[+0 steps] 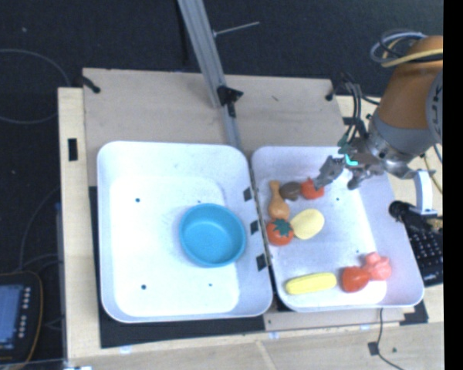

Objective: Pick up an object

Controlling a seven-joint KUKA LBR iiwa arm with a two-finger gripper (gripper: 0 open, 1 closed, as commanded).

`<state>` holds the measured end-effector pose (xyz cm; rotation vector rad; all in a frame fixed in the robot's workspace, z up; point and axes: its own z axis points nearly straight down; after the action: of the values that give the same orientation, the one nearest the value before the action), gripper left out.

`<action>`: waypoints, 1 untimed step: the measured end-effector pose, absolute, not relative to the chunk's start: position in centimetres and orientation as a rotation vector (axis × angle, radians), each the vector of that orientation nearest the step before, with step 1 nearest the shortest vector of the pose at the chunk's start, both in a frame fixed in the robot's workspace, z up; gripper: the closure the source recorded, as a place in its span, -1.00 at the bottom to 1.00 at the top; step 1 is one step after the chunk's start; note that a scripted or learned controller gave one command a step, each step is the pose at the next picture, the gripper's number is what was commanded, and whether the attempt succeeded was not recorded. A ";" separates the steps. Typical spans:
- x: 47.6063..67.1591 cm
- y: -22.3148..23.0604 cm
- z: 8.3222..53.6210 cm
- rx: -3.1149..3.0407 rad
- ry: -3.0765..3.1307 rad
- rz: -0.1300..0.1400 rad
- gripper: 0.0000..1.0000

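Note:
My gripper (342,177) hangs over the upper part of the right bin (386,230), open, with nothing between its fingers. The left fingertip (325,178) is just above and right of a small red piece (314,191) that lies against a brown piece (291,190). Left of these lies a tan drumstick toy (276,200). Lower down are a tomato with a green top (279,232) and a pale yellow lemon (307,223). At the front of that bin lie a long yellow item (310,284), a red item (355,279) and a pink one (379,264).
The left bin (131,176) holds a blue bowl (211,235). A grey metal post (204,48) slants up from the bins' shared back edge. A black keyboard (424,241) lies to the right of the right bin.

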<state>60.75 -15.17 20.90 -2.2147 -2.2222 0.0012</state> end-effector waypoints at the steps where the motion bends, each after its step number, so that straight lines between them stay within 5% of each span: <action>1: 60.9 -15.2 21.2 -2.217 -2.226 -0.004 -1.00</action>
<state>60.89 -15.18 21.19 -2.2174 -2.2259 -0.0042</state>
